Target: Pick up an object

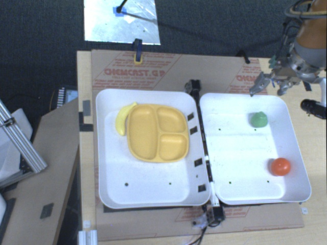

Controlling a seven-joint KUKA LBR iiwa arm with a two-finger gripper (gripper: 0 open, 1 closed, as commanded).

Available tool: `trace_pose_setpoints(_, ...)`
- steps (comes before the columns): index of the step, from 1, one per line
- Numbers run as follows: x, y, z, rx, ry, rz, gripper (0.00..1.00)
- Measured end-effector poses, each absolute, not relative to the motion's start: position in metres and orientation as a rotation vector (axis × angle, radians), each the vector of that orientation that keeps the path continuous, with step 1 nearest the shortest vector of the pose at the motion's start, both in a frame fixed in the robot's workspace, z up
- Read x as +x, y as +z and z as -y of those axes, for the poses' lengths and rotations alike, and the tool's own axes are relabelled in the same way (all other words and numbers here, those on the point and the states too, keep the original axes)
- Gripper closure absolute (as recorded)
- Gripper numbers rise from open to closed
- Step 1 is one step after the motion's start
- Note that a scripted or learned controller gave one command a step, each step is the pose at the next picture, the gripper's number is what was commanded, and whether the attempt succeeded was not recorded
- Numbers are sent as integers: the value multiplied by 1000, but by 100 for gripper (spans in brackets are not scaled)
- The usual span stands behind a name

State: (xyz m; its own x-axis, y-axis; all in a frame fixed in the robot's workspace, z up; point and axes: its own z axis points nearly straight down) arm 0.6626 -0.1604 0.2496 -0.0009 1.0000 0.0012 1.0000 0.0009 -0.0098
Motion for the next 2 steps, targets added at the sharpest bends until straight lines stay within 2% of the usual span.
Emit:
trace_pose_setpoints(1,665,258,160,-2219,-1,2226,0)
trace_pose_setpoints(2,662,195,161,-2219,3,2221,0)
